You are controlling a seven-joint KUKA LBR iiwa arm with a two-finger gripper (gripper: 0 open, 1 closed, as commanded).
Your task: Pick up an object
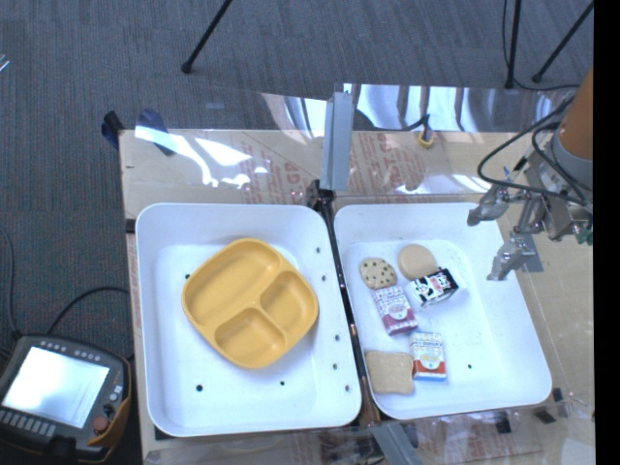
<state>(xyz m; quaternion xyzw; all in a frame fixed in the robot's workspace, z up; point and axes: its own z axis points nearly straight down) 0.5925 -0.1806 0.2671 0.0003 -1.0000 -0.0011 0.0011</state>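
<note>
Tool hovers over R bin, upper-right corner, fingers apart, nothing between them; items sit well left of it: cookie, tan round piece, black-white carton, maroon pack, orange-red pack, toast; labels too small to read; yellow tray in L bin.

I see the gripper hanging over the right bin at its two o'clock edge, fingers spread with nothing between them. Snack packets and cookies cluster (left of centre) there; the left bin holds a yellow divided plate.
</note>
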